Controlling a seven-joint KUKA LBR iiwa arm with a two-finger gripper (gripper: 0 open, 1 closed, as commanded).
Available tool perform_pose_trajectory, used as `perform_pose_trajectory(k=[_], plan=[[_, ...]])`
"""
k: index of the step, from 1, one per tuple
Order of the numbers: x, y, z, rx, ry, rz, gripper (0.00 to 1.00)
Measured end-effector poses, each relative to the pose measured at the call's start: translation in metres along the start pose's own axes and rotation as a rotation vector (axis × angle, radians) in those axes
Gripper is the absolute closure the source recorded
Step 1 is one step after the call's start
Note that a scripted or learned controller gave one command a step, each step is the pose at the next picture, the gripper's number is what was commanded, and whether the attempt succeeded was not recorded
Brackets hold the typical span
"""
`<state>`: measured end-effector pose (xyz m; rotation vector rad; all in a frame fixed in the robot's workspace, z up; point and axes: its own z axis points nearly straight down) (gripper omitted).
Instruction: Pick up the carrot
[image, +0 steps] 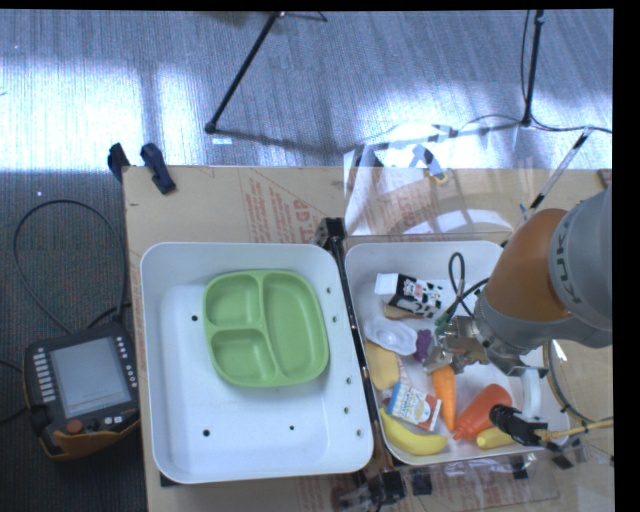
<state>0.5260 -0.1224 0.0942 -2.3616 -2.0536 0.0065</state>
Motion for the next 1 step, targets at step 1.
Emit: perform_pose_trajectory(k=[1], plan=[[0.0807, 0.0375, -0.0953, -0.013, 0.000, 0.178, 1.00]])
